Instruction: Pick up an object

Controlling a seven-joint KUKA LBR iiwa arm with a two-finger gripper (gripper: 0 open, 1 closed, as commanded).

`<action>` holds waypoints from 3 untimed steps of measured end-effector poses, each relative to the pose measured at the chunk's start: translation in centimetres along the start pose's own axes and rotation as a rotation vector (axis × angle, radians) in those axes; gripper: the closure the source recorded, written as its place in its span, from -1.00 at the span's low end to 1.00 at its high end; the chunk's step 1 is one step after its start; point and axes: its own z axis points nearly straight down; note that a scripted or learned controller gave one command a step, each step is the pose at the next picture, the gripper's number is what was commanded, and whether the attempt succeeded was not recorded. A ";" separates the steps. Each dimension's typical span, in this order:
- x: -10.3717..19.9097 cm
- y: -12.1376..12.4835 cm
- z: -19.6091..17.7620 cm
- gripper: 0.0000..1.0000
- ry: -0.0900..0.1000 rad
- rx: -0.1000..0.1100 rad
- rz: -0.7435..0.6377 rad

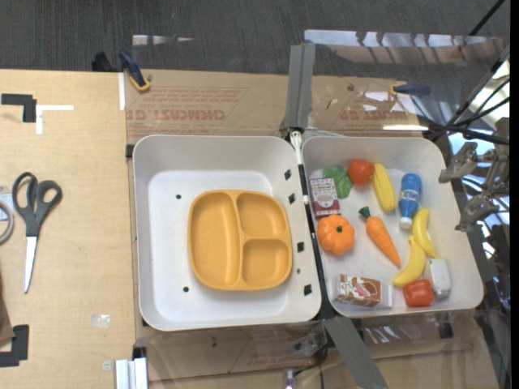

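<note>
The right white bin [466, 286] holds several toy foods. An orange pumpkin [335, 235] lies near its left wall, with a carrot [381, 237] beside it. Toward the back are a red tomato [361, 171], a green pepper [338, 181], a corn cob [383, 186] and a blue bottle [410, 194]. A small red-and-white carton [323, 196] lies against the left wall. Along the right side curves a yellow banana [418, 250]. At the front lie a brown drink box [359, 291], a red piece [418, 293] and a white piece [439, 275].
The left white bin [154, 217] holds a yellow divided plate [241, 239]. Scissors [32, 209] lie on the wooden bench at far left. A blue-and-yellow clamp [134, 71] sits behind the left bin. Metal brackets [474, 185] stand at the right bin's outer edge.
</note>
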 end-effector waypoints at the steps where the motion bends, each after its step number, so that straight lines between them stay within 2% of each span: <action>1: -1.4 1.1 11.0 -1.00 0.000 0.000 -0.016; 2: -0.9 2.5 18.7 -1.00 0.000 -0.001 0.140; 3: 2.1 9.2 18.7 -1.00 -0.001 0.000 0.317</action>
